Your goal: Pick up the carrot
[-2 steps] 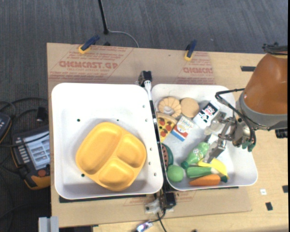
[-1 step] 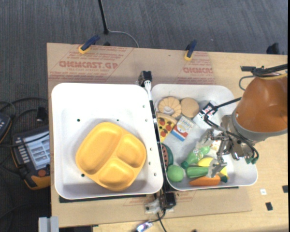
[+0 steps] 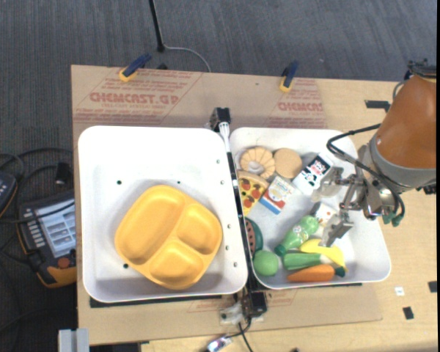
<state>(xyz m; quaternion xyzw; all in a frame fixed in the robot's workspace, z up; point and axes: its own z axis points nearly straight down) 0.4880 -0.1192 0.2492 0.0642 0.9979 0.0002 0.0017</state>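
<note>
Gripper (image 3: pixel 336 210) over right bin (image 3: pixel 378 259), open/closed state unclear. Carrot (image 3: pixel 311 273) lies below it, apart, beside banana (image 3: pixel 328 254).

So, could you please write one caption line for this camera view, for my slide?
KUKA arm's gripper hovers over the right bin of toy food, above the carrot; a yellow tray fills the left bin.

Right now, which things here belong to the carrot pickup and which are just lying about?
Belongs to the job:
- carrot, at the right bin's near edge
- gripper, above that bin
- right bin

Lying about:
- yellow divided plate in the left bin
- banana
- green ball
- pizza slice
- milk carton
</note>
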